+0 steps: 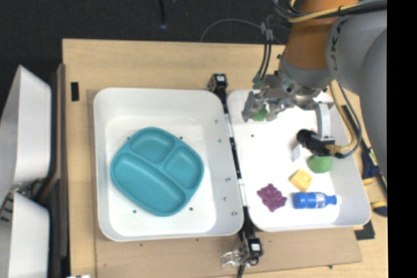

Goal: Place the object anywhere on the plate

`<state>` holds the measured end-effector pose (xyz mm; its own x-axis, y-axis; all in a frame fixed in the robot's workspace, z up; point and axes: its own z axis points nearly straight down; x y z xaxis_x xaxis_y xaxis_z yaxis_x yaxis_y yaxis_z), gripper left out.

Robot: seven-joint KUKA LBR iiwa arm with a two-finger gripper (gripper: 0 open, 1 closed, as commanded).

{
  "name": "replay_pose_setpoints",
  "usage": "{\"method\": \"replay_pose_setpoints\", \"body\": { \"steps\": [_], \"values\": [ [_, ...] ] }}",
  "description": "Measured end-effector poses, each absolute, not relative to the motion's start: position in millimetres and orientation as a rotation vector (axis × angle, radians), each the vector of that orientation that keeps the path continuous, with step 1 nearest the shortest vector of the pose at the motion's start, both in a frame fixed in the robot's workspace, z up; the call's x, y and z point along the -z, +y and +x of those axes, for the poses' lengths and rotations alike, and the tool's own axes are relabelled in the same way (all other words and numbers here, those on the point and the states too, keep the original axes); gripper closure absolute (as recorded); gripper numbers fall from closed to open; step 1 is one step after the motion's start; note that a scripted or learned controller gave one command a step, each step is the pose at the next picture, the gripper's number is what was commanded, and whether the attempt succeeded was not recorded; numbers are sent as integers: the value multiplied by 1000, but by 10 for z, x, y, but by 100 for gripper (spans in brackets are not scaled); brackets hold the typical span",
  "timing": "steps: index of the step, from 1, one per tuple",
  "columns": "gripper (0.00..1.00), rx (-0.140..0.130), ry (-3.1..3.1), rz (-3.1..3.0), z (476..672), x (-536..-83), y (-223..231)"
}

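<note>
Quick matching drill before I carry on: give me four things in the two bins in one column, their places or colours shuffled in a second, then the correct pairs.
Things:
1. plate
2. bottle
3. purple piece
4. green ball

Descriptions:
A. blue with a white cap, lying at the right bin's near edge
B. teal, divided into compartments, in the left bin
C. round, just above the yellow block
D. knobbly, left of the bottle

Pairs: 1-B, 2-A, 3-D, 4-C

Teal plate [157,170] (left bin [104,218]), claw [258,109] opposite
</note>
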<state>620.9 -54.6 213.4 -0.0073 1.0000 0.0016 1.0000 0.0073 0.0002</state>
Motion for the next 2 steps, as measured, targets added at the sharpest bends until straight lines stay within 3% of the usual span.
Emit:
{"method": "replay_pose_setpoints", "body": {
  "steps": [2],
  "values": [
    [100,3,-2229,-2214,6261,-2389,418]
  ]
}}
